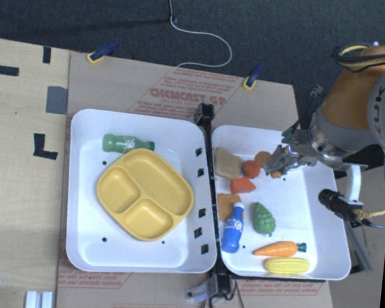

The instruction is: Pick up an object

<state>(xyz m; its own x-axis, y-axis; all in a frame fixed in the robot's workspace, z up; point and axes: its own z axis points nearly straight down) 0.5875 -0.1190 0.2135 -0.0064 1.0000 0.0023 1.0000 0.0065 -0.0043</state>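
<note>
The likeliest target, a small round orange-red piece [251,168], lies in the right bin [317,268] near its far edge, touching a tan slab [227,163] and close above a red piece [243,185]. The gripper [276,166] hangs just beside it, tips pointing down; whether they are parted or closed cannot be told, and nothing is visibly held. The yellow divided plate [145,193] and green bottle [128,144] lie apart in the left bin [75,240], presumably not the arm's present concern.

Dark carpet [71,5], wood bench [9,184] — cardboard [186,90]

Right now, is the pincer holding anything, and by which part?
It cannot be told. The pincer hangs over the right white bin, beside a small orange-brown rounded piece, but no object is visibly between its tips.
</note>
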